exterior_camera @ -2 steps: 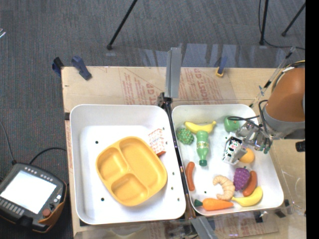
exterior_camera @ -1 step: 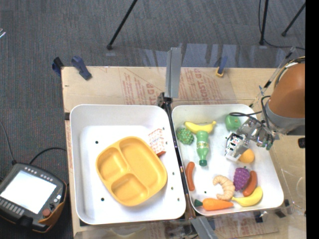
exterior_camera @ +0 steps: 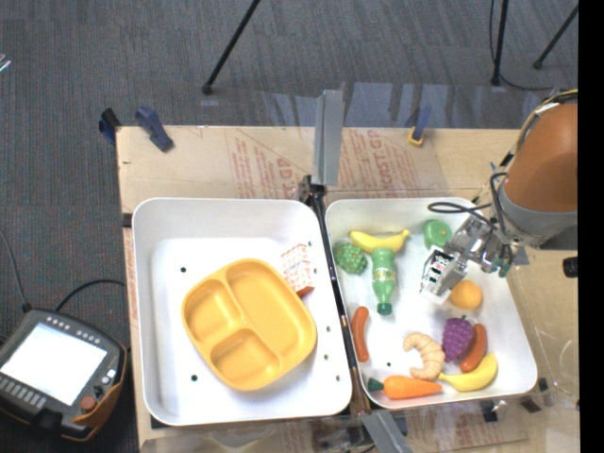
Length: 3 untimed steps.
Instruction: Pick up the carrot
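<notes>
The carrot [exterior_camera: 409, 387], orange with a green top, lies along the front edge of the right bin [exterior_camera: 524, 333], beside a yellow banana [exterior_camera: 474, 376]. My gripper [exterior_camera: 437, 277] hangs over the right bin's upper middle, well behind the carrot and just left of an orange [exterior_camera: 465, 295]. Nothing shows between its fingers.
The right bin also holds a green bottle [exterior_camera: 382, 281], a yellow banana [exterior_camera: 379, 241], broccoli [exterior_camera: 350, 257], a green apple [exterior_camera: 437, 232], grapes [exterior_camera: 458, 336], a shrimp [exterior_camera: 425, 352] and two sausages [exterior_camera: 360, 333]. A yellow divided plate [exterior_camera: 248, 322] and a small carton [exterior_camera: 297, 267] sit in the left bin [exterior_camera: 151, 253].
</notes>
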Each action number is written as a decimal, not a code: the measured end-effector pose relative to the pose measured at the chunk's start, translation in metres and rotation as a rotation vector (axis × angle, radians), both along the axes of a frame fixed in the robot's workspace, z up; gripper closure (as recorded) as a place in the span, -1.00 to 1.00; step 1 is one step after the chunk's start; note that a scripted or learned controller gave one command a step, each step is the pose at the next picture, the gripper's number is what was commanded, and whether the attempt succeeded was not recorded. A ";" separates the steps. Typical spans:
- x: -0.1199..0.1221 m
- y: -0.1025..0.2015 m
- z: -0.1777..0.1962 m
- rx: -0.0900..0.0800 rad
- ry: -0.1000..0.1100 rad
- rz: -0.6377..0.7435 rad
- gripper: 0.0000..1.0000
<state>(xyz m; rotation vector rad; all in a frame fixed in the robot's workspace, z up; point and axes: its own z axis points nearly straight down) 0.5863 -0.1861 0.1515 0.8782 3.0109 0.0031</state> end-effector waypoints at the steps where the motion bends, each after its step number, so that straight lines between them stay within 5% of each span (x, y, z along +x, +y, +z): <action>1: -0.110 -0.028 0.004 0.000 0.007 0.062 1.00; 2: -0.091 -0.027 0.157 -0.005 -0.007 0.068 1.00; 3: -0.108 -0.026 0.253 -0.006 -0.006 0.187 1.00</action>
